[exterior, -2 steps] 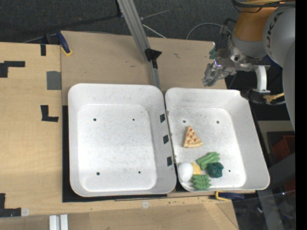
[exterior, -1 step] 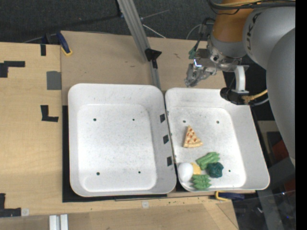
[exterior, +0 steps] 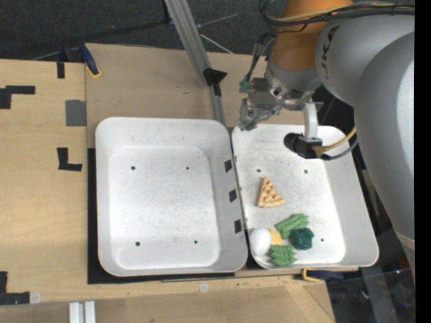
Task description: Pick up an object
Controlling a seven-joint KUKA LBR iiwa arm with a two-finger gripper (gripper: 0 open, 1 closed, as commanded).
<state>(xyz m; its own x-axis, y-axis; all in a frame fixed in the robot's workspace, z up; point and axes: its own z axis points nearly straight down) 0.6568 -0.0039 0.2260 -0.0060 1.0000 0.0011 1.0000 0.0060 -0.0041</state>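
From where I stand, nothing is picked up yet. The gripper (exterior: 248, 120) hangs over the far left corner of the right bin (exterior: 337, 187); whether it is open or closed I cannot tell. The waffle wedge (exterior: 269, 194) lies mid-bin with free floor around it. The white egg (exterior: 260, 239) and green toys (exterior: 293, 234) crowd the near rim, awkward to reach. The left bin (exterior: 161, 194) offers open room.

We cannot tell how the grey metal two-finger gripper (exterior: 248, 121) stands (too small, blurred); the big grey arm (exterior: 384, 79) is cut off at the right edge.
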